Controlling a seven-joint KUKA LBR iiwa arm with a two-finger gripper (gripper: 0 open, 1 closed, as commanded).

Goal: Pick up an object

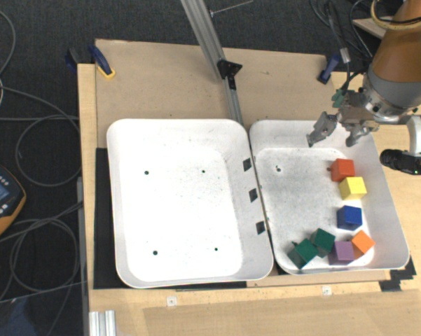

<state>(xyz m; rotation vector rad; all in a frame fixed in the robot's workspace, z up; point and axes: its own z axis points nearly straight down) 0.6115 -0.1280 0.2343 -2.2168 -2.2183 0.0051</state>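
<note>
The right bin (pixel 294 187) holds several small blocks along its right and near sides: a red block (pixel 343 169), a yellow block (pixel 353 187), a blue block (pixel 349 217), an orange block (pixel 363 241), a purple block (pixel 344 250) and two green blocks (pixel 312 246). My gripper (pixel 339 133) hangs over the far edge of the right bin, up and left of the red block. Its two fingers are spread apart with nothing between them.
The left bin (pixel 175 201) lies beside the right one. A slanted metal pole (pixel 209 40) runs from the top down to the gap between the bins. Blue clamps (pixel 101 61) sit at the bench's far corners. Cables lie on the floor to the left.
</note>
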